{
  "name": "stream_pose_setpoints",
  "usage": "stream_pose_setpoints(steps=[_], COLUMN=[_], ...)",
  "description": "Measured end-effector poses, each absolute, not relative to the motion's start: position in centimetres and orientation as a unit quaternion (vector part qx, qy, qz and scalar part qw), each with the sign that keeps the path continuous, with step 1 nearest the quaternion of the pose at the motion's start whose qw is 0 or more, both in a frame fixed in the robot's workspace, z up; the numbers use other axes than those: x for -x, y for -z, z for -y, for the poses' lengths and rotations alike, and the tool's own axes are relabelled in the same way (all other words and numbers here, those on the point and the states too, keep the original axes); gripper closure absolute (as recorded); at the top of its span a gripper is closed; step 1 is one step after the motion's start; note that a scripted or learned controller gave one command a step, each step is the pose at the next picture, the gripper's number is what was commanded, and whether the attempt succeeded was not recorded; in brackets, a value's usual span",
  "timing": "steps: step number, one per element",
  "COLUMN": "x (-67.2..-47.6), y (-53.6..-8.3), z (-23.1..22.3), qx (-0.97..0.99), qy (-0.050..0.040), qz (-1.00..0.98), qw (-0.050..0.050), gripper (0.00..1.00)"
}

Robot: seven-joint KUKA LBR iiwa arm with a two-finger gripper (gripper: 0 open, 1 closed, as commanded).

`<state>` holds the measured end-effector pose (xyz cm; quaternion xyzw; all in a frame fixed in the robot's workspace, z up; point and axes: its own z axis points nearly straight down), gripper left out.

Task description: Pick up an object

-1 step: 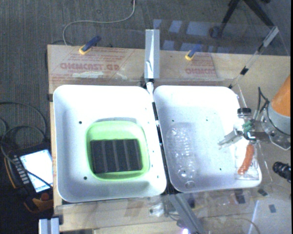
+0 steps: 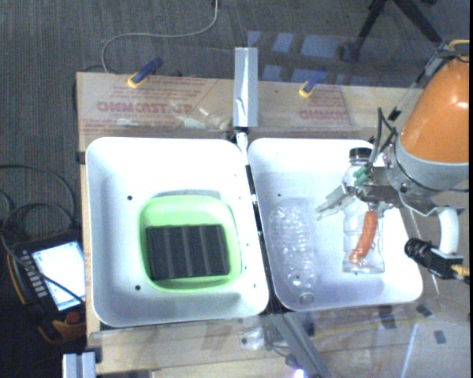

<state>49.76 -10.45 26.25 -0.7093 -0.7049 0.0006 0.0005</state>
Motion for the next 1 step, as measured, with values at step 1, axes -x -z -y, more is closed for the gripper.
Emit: stream_pose_setpoints(steps=[1], x=[-52.33], y=[-21.00], z=[17.22], qx=[0.658], qy=[-0.0014], qz=[0.753], qw=[0.001], gripper=[0.00])
